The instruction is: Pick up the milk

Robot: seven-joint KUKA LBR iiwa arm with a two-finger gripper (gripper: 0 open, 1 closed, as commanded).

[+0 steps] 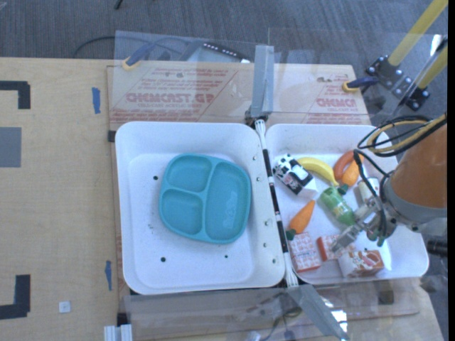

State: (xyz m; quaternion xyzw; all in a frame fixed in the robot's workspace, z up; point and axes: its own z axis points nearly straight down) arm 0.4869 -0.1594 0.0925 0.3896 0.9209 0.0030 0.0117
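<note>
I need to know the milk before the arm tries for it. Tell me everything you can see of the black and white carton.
The milk carton is a small toy box with a cow-like black and white pattern, probably plastic. It lies tipped on its side, angled, in the right bin near its upper left corner, close to the divider. A yellow banana runs along its right side, seemingly touching. The gripper is lower right, well apart from it.

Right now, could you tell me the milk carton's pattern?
Black-and-white cow patches on the milk carton, in the camera view.
</note>
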